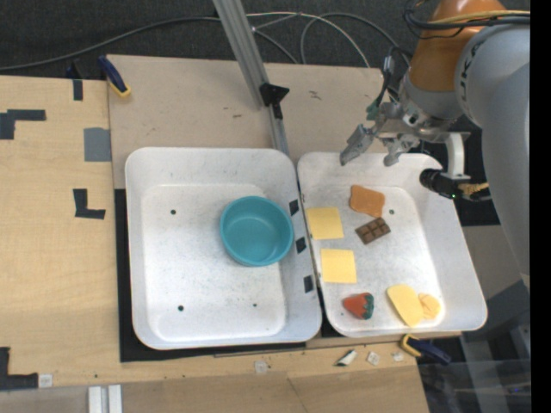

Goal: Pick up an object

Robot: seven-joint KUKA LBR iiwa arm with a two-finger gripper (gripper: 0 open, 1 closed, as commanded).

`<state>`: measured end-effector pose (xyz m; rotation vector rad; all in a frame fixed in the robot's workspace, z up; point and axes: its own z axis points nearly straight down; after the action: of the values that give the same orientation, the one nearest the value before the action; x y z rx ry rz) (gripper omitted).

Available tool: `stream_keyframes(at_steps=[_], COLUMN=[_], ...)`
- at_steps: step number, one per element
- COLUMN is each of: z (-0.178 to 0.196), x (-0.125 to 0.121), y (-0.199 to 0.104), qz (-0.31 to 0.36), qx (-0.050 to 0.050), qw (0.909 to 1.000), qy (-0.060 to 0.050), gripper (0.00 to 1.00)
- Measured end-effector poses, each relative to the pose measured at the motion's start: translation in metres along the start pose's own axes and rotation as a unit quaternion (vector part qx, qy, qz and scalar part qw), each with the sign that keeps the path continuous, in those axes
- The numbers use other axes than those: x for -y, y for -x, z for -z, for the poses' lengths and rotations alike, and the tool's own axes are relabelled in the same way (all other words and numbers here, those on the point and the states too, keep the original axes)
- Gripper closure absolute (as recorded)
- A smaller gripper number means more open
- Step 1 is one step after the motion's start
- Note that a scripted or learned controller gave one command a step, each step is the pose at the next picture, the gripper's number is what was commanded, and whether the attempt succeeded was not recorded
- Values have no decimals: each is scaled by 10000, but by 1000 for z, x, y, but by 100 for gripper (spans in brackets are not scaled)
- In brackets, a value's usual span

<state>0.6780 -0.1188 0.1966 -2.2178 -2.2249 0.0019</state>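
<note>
Gripper [372, 151] above right bin's [448, 256] far edge, fingers spread, nothing between them. In right bin: orange piece [367, 200] near gripper, chocolate [374, 230] beside it, two yellow squares [325, 223] at left, strawberry [359, 305] and yellow wedge [405, 304] at front. Blue bowl [256, 231] sits in left bin [164, 256].

Wooden bench [52, 231] bears 2 white bins [155, 317] [456, 282], side by side.

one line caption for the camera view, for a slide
Open gripper hovers over the right bin's far edge; blue bowl sits in the left bin.
</note>
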Motion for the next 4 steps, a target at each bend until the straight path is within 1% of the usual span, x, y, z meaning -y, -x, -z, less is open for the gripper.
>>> stream_keyframes(at_steps=[1,2,3,4], z=[0,-47,-91,-107], x=[0,9,12,11], y=[0,0,-1,-2], qz=[-3,-5,-4,0], qx=[3,0,1,11], qw=[10000,10000,10000,10000], qy=[-3,-22,-22,5], gripper=[0,0,0,0])
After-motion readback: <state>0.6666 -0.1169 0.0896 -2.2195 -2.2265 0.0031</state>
